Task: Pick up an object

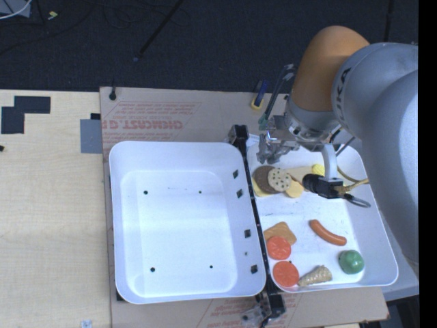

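Up near the back of the right bin, the gripper hangs just above a brown cookie, but whether it is open or closed I cannot tell. Further forward in that bin lie a sausage, a green ball, two red slices and a cone. Beside it sits the left bin.

Red lettering runs along the cardboard sheet under the bins, printed upside down from here; it looks like "CHEMCRET" or something close, then a couple of letters I can't settle. More red print peeks out at the sheet's near edge, too cut off to read.
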{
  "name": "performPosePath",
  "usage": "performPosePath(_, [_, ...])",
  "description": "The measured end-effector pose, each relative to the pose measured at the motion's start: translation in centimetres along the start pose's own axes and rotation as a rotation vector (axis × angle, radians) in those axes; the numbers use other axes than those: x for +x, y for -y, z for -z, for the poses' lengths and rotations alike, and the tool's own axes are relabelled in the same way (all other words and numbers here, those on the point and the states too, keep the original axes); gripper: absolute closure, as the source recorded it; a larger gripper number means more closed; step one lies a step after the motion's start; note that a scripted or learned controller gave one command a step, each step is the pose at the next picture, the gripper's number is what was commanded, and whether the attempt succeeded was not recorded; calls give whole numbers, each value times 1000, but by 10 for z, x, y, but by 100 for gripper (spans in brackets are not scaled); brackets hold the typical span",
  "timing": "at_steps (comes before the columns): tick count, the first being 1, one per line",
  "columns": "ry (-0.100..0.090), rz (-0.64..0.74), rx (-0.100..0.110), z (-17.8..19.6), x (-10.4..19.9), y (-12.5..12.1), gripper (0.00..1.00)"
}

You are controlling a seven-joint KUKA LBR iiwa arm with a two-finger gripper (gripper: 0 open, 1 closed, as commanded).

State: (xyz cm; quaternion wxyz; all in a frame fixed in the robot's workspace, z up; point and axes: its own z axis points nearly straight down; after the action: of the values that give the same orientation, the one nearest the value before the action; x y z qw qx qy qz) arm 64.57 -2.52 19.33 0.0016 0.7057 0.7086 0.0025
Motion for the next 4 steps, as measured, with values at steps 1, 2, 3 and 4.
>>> performPosePath(1, [2,-5,8,-6,55,2,100])
performPosePath(2, [4,-10,6,17,-39,2,100])
performPosePath(3, [0,-1,2,147,36,0,100])
performPosePath(4, [-1,0,2,230,99,0,100])
